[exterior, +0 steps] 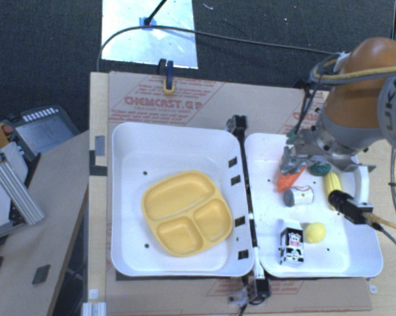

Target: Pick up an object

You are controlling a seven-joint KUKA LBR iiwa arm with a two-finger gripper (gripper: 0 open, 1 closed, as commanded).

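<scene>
Hovering over the right bin, fingers touching orange carrot, grip state unclear

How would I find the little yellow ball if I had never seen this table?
Look in the right bin, the one the arm reaches into. Near its front edge sits the yellow ball, just right of a black-and-white box. It is round, unlike the long corn cob behind it.

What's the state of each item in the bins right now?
yellow divided tray: flat, upright, in left bin
carrot: tilted, beneath the pincer
small can: on its side
corn cob: lying flat
lemon: resting loose
cow-print box: lying near right bin's front
</scene>
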